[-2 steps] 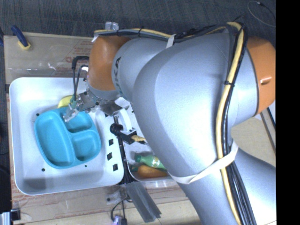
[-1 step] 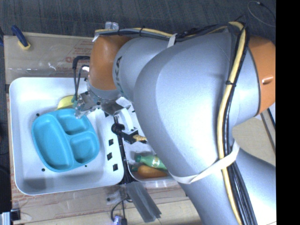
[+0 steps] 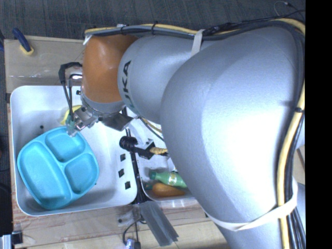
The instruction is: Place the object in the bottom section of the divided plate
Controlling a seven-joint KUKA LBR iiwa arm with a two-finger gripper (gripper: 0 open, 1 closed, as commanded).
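A light blue divided plate [image 3: 44,178] with three sections lies in the left white bin [image 3: 31,100], toward its front left. My gripper [image 3: 75,125] hangs over the plate's far edge, just above the upper small section. A small yellow-green thing [image 3: 69,116] shows right beside the gripper's tip, at the plate's far rim. I cannot make out whether it is held or lying in the bin. The big grey arm and its orange band hide most of the bench behind the gripper.
In the right bin [image 3: 155,198], under the arm, lie a green bottle [image 3: 168,179], a brown-orange item [image 3: 165,190] and a yellowish piece [image 3: 158,151]. A blue clamp [image 3: 22,40] sits on the bench at the far left.
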